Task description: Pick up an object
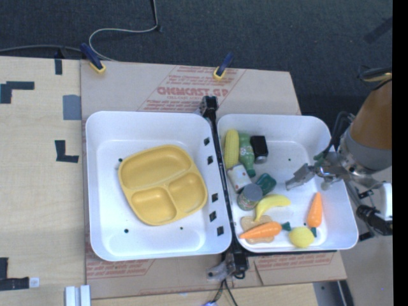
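Observation:
The right bin [290, 125] holds several toy foods. A corn cob [231, 148], a green bottle [245, 153] and a black box [259, 147] lie at its back left. A grey can [250, 197], a teal piece [266, 183] and a banana [273, 204] sit mid-left. A large carrot [260, 231], a lemon [301, 236] and a small carrot [315, 210] lie along the front. My gripper [306, 172] hangs over the right middle of this bin, above bare floor just behind the small carrot. It is open, with nothing between its fingers.
The left bin [102, 171] holds a yellow divided plate [162, 183]. A black clamp [209, 106] sits where the two bins meet at the back. Cardboard [191, 88] lies under both bins, held by two yellow-blue clips.

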Robot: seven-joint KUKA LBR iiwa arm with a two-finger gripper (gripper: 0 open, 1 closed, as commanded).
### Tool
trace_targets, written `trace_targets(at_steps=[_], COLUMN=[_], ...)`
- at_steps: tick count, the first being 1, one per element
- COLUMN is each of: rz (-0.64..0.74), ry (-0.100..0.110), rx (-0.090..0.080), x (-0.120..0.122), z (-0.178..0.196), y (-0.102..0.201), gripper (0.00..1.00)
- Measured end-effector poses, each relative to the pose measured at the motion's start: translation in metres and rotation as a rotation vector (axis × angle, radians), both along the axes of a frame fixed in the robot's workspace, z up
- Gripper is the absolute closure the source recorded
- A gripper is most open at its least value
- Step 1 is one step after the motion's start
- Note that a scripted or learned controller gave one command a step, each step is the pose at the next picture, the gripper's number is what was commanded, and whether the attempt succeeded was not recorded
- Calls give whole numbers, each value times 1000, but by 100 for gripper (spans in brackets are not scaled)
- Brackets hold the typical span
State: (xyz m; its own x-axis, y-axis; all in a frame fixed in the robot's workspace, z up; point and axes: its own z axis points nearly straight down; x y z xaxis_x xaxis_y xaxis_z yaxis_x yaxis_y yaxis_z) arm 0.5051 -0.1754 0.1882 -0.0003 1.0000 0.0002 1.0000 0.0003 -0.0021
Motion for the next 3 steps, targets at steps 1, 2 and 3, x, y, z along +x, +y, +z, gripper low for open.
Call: trace_targets(at_steps=[1,2,3], rz=[3,2,3], ry=[-10,-9,-1], rx=[-1,-2,1], x=[63,63,45], z=[-101,-91,-4], y=[33,32,145], gripper=[0,100,100])
